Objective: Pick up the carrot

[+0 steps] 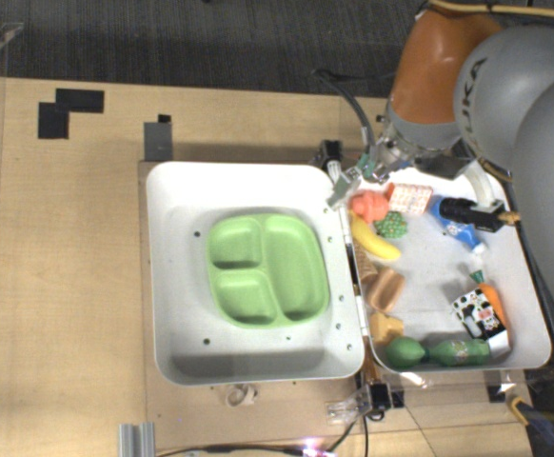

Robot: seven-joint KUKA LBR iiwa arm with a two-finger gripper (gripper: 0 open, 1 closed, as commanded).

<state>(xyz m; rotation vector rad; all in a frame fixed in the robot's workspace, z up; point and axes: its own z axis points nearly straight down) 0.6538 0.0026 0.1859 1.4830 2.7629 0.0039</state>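
Note:
The carrot (492, 303) is a small orange piece with a green tip. It lies near the right wall of the right bin (534, 336), next to a black-and-white toy (471, 312). My gripper (355, 177) hangs over the bin's far left corner, just above a red-orange toy (370, 204) and well away from the carrot. Nothing shows in the gripper's grasp.
The right bin also holds a banana (376, 242), a green studded piece (390, 225), a pink waffle block (411, 198), a blue bottle (463, 219), brown bread pieces (385, 291) and green vegetables (439, 352). In the left bin (172, 255) lies a green divided plate (266, 268).

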